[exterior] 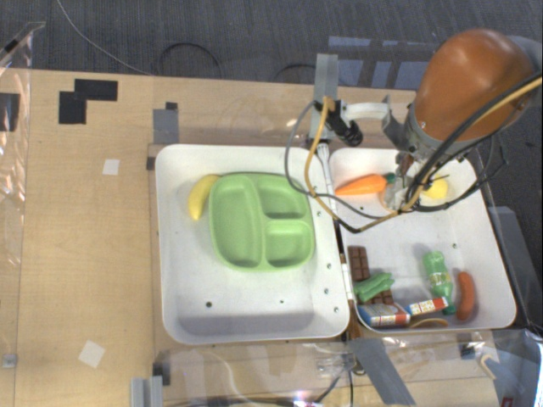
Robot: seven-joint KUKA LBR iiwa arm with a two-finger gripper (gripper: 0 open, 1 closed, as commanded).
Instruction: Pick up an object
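- From my seat I see the hand (399,195) low in the right bin (496,253), at its far side, hung under the orange band of the arm (471,83). I cannot tell whether it is clenched or released; cables blur it.
- The carrot (363,186) lies just at the hand's left, touching or nearly so. Its long axis runs almost level across the view, the thin tip toward the left bin (254,312) and the thick end at the hand.
- A yellow thing, perhaps a lemon (435,191), sits just to the right of the hand, partly hidden by cables.
- Looped black and yellow cables (318,164) hang over the divide between the bins and cross in front of the carrot's tip.
- At the near side of the right bin, well apart from the hand: a chocolate bar (359,264), a green vegetable-like toy (373,286), a green bottle (436,271), a sausage (466,295) and a small tube (427,307).
- In the left bin a green divided tray (254,227) lies with a banana (200,195) touching its left rim.
- Both bins rest on the wooden table (76,253).
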